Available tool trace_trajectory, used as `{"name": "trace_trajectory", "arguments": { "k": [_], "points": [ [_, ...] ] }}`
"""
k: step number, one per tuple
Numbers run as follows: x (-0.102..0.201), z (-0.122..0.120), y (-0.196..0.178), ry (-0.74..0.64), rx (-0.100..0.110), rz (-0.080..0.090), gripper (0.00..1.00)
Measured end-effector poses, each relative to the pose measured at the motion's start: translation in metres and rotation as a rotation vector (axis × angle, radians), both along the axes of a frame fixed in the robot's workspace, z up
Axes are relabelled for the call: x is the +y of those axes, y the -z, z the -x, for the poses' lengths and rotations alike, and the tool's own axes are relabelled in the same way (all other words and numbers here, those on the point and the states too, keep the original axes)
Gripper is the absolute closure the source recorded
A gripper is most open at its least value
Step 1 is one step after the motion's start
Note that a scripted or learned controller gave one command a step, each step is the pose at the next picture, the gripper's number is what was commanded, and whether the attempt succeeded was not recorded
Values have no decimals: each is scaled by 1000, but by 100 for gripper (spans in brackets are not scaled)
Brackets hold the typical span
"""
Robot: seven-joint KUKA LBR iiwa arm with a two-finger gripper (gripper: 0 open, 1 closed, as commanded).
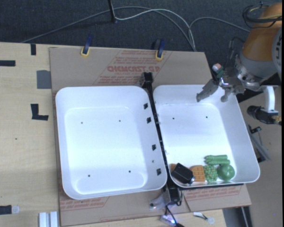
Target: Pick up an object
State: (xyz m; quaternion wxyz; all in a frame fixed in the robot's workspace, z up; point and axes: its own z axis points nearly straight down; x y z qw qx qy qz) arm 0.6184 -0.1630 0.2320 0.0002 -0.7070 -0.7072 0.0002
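Green toys (pixel 218 167) crowd the right bin's (pixel 236 122) near corner; spread claw (pixel 214 94) hovers empty above.

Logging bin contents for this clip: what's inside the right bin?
The right bin holds a black object, an orange piece and green pieces along its near edge. Anything beneath the black object is hidden.
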Motion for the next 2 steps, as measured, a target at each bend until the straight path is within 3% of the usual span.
{"name": "trace_trajectory", "arguments": {
  "k": [1,2],
  "points": [
    [2,41,48,1,4,-1,0],
    [-3,8,115,0,6,-1,0]
  ]
}}
